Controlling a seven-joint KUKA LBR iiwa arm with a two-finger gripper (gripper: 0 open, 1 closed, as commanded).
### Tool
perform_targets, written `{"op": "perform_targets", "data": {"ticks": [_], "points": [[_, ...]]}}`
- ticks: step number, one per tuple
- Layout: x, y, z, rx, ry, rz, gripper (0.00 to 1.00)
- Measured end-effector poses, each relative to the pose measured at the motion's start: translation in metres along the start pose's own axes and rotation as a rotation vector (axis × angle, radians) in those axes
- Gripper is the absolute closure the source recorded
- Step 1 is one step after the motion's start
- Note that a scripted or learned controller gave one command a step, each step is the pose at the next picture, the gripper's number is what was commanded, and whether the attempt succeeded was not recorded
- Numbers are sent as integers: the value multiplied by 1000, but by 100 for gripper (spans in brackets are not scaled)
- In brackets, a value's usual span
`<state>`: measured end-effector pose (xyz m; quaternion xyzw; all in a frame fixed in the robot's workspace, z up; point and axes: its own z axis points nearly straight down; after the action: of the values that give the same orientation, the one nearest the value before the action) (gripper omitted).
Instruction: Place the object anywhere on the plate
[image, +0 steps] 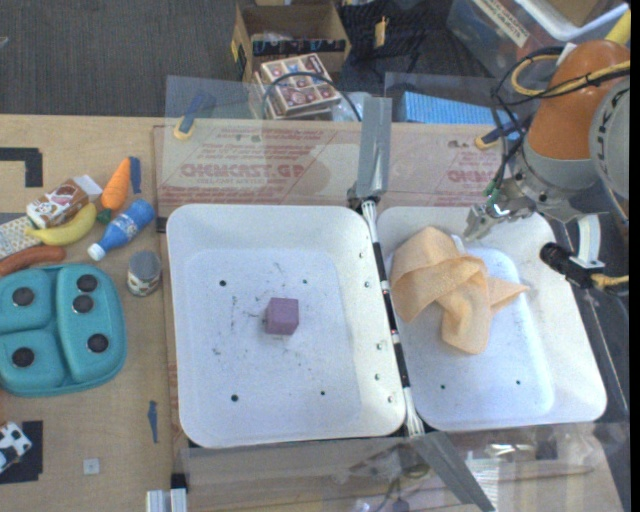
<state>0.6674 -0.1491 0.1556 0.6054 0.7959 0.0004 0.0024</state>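
Note:
A small purple cube (281, 316) rests near the middle of the left bin (200, 400). A crumpled tan cloth (452, 287) lies in the upper half of the right bin (560, 400). My gripper (479, 222) hangs over the back edge of the right bin, just above and right of the cloth's top corner, with nothing seen in it. It is far to the right of the cube. A teal divided plate (58, 325) sits on the bench left of both bins.
Toy food lies at the bench's left: a banana (62, 229), a carrot (119, 182), a blue bottle (122, 228), a small can (144, 271). A clear sheet and boxes stand behind the bins. The arm's cables hang at upper right.

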Motion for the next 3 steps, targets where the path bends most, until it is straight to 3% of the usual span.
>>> {"op": "perform_targets", "data": {"ticks": [1, 2, 3], "points": [[0, 0, 0, 0, 0, 0, 0], [0, 2, -12, -6, -4, -2, 100], [0, 2, -12, -5, -4, -2, 0]]}}
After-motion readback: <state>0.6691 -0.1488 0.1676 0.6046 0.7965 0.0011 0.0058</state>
